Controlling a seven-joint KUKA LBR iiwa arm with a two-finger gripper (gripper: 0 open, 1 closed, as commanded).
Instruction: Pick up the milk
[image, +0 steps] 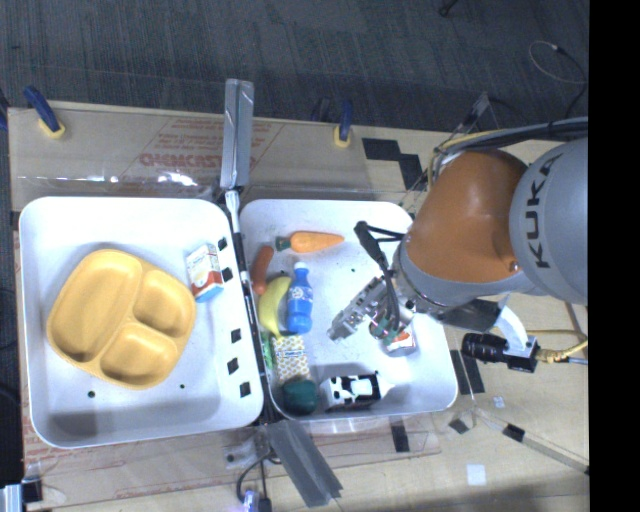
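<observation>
Bench (120, 150) under two side-by-side white bins (130, 420).

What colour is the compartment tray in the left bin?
The compartment tray is yellow, seen in the camera view.

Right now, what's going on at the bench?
The KUKA arm reaches in from the right over the right bin, with its gripper low above the bin floor. The milk carton, black and white, lies near that bin's front wall, apart from the gripper and not picked up. A carrot, banana and blue bottle lie along the bin's left side. The left bin holds a yellow divided tray and a small carton.
</observation>
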